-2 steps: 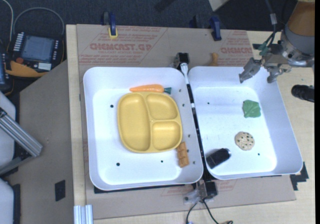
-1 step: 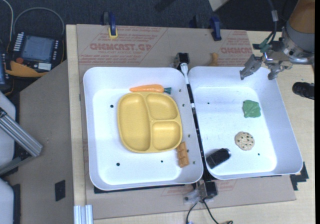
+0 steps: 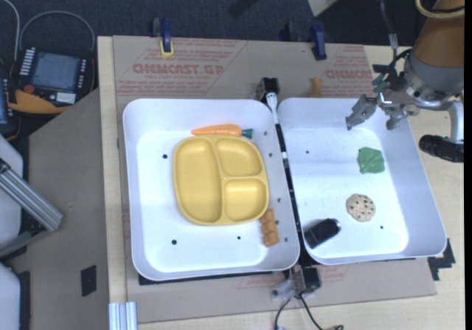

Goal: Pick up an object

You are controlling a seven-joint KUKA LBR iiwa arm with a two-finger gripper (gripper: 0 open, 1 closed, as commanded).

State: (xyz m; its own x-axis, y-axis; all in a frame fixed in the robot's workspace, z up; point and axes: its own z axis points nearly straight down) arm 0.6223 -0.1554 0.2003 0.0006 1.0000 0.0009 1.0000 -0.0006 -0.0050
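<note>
- Since the job only asks for one object, I take the green piece (image 3: pixel 371 160) in the right bin (image 3: pixel 420 240) as my landmark and read everything else off it.
- My tool (image 3: pixel 376 112) hangs just up and slightly left of the green piece, over the far end of the right bin. Its two fingers are spread apart with nothing between them, so nothing is gripped yet.
- That open stance over the bin makes sense to me as a pre-grasp pose: wide enough to straddle a small item before coming down.
- The green piece lies flat on the bin floor, apart from the walls, which should leave room for both fingers either side.
- Below the green piece, toward the near edge, sits a round speckled cookie (image 3: pixel 361 207), well clear of it.
- Further down and to the left of the green piece is a dark block (image 3: pixel 321 232), close to the bin's near-left corner; I judge that corner would crowd a grasp.
- Far left of the green piece, in the other bin (image 3: pixel 140 173), a yellow divided tray (image 3: pixel 220 178) fills the middle, with a carrot (image 3: pixel 217 130) touching its far rim and a small orange-brown piece (image 3: pixel 269 229) at its near-right corner.
- Those left-bin things are well apart from the tool, so I would not bother with them.
- Both bins sit side by side on the desk (image 3: pixel 221 55); the green piece is the nearest, least cluttered candidate.
</note>
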